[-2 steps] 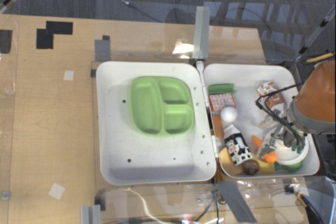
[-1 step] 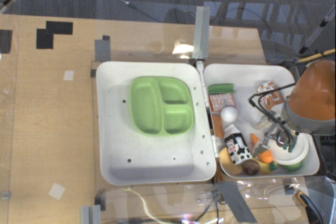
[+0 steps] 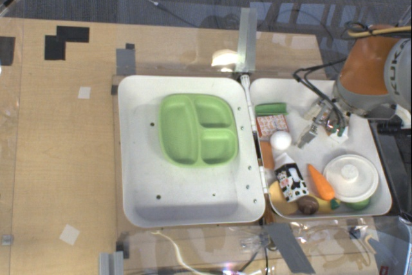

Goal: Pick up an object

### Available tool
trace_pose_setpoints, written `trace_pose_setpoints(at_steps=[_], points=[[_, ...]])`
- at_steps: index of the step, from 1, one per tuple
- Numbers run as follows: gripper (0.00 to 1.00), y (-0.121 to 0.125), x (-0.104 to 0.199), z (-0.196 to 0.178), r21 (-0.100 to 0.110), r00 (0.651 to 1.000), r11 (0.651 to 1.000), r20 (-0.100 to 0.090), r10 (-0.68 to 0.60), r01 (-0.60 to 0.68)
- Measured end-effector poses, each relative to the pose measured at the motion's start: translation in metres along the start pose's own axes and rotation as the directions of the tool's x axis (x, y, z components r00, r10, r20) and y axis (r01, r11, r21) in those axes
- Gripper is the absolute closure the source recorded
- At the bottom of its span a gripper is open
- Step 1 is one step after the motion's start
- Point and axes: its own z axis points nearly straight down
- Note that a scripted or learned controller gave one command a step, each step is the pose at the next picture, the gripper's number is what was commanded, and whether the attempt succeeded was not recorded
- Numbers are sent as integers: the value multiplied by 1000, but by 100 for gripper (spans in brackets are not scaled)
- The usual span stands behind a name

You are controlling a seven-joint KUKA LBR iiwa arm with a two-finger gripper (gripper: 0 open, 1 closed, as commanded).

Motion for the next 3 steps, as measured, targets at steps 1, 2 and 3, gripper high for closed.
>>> trace_pose_setpoints(at_steps=[1,2,3], points=[[0,-79,45,-2,4,1000,1000,0,2,-2],[0,8,-22,1,1,976,976,0,220,-220],[0,-41,-1,-1,-6,951,951,-7,308,-308]])
